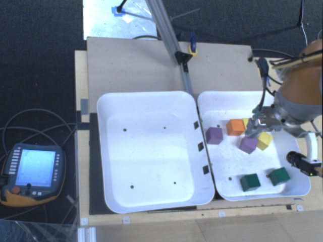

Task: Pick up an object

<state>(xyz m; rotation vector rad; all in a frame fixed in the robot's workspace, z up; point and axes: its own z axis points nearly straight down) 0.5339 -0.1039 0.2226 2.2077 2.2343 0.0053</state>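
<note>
A: Where is the gripper (pixel 254 126)?

B: Over the right bin (pixel 220 101), toward its 2 o'clock side, hanging from the arm (pixel 299 87) that comes in from 3 o'clock.

A: Open or closed?

B: I cannot tell; the wrist hides most of it, and nothing shows held there.

A: What lies around it?

B: An orange block (pixel 235 127) just at its 9 o'clock. A small yellow piece (pixel 246 122) peeks between the orange block and the gripper. At 6 o'clock sit a purple block (pixel 248 144) and a yellow block (pixel 264 140), touching each other. Another purple cube (pixel 214 135) lies further toward 9 o'clock, near the bin wall.

A: Anything else in that bin?

B: Two green blocks (pixel 250 182) (pixel 278 176) near its 5 o'clock corner, well apart from the gripper.

A: And outside it?

B: The left bin (pixel 146 105) beside it, a metal pole (pixel 166 24) slanting down from 12 o'clock to the gap between the bins, and a pendant (pixel 31 174) at 9 o'clock, off the bench.
</note>
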